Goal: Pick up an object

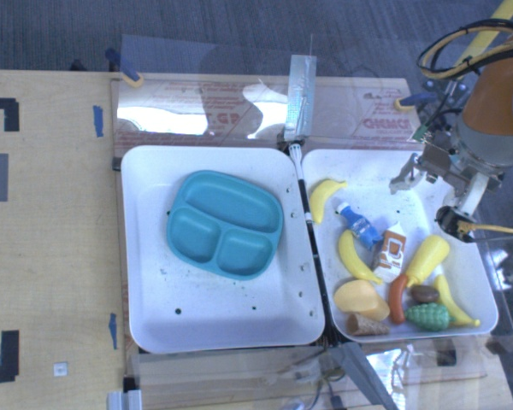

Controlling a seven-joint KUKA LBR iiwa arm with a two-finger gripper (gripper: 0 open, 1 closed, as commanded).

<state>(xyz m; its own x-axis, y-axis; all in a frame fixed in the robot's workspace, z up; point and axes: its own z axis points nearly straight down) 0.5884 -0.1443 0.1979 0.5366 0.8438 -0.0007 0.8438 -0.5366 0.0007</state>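
Over the right bin's point(487, 301) far right edge my gripper point(429, 171) hangs, finger state unclear; below lie smooth curved plastic bananas point(325, 196).

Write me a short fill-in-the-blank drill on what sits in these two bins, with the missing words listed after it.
1. The blue divided plate lies in the ____ bin as this view shows them.
2. That plate has ____ compartments.
3. The toy foods, such as the banana and the green piece, lie in the ____ bin.
4. The gripper hovers over that bin's ____ corner.

Missing words: left; three; right; upper right
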